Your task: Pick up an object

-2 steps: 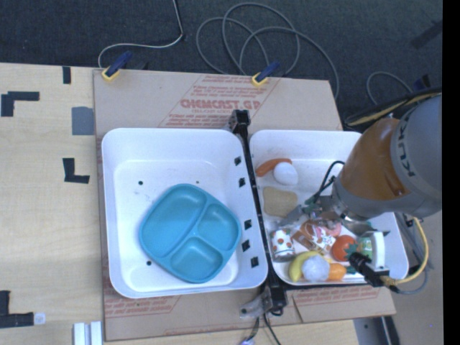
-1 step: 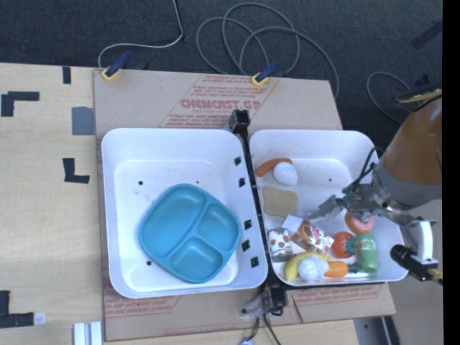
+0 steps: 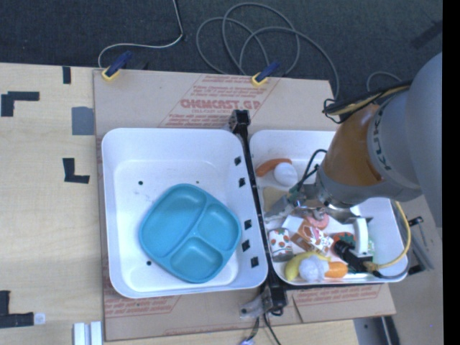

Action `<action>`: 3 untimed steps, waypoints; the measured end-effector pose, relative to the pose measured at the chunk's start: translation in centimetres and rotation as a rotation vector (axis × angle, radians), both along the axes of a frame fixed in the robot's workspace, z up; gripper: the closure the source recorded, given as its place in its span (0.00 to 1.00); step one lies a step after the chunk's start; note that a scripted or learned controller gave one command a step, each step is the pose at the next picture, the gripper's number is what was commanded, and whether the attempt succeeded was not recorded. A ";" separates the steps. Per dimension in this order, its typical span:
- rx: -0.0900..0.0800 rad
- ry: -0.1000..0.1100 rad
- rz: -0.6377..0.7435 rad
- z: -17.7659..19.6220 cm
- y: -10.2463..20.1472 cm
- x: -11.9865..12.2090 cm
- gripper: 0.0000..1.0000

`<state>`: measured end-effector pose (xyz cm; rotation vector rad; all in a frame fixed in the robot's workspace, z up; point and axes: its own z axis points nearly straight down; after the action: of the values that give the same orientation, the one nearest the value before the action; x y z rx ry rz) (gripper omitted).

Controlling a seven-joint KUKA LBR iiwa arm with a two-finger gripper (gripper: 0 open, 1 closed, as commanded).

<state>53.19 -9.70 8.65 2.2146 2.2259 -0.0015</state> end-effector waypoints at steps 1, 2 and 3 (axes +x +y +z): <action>-0.003 -0.010 -0.002 0.2 -0.4 8.2 0.00; 0.001 0.015 -0.006 0.1 -1.0 13.1 0.00; -0.013 0.009 -0.009 1.5 -1.7 13.1 1.00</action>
<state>66.24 -11.38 10.19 2.2223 2.2135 -0.0256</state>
